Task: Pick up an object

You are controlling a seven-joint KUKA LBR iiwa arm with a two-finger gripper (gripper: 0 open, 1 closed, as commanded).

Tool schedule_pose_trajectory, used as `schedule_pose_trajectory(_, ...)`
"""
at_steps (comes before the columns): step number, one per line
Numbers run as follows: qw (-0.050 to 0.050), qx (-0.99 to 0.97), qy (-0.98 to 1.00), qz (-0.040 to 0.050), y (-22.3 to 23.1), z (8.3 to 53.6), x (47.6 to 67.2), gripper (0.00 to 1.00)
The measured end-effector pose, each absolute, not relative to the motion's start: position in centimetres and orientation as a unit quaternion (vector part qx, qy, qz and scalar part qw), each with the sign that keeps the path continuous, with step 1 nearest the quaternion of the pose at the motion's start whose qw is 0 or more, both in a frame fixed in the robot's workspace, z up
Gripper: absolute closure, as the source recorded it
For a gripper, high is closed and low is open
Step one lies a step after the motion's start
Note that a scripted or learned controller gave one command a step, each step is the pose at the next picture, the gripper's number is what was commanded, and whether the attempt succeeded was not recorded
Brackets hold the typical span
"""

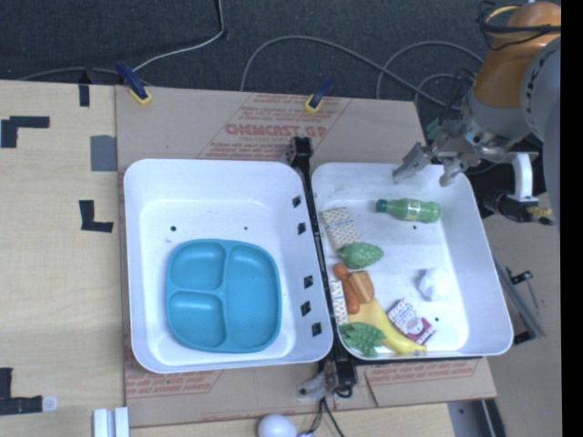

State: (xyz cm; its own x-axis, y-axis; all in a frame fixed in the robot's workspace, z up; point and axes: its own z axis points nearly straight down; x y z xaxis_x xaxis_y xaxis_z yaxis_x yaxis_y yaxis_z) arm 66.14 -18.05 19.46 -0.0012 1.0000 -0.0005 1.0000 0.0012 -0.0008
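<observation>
My gripper (pixel 428 169) hangs over the far edge of the right bin (pixel 483 271), fingers spread apart with nothing between them. Just below it a green bottle (pixel 409 209) lies on its side. Lower in the same bin lie a patterned packet (pixel 337 227), a green leafy toy (pixel 362 254), an orange carrot-like piece (pixel 359 289), a banana (pixel 393 331), another green leafy piece (pixel 363 337), a small red-and-white packet (pixel 408 319) and a white crumpled lump (pixel 429 283).
The left bin (pixel 146 198) holds a blue sectioned plate (pixel 223 295). A black divider with clips (pixel 310 244) runs between the bins. Cables trail over the dark floor behind the cardboard sheet (pixel 264 130).
</observation>
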Motion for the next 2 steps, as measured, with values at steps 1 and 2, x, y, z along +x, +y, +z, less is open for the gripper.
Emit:
schedule_pose_trajectory(1, -0.001, -0.706, -0.708, -0.0003, -16.2, 8.7, 66.9, 0.00)
schedule_pose_trajectory(2, 0.000, -0.707, -0.707, 0.0000, -15.3, 18.6, 60.5, 0.00)
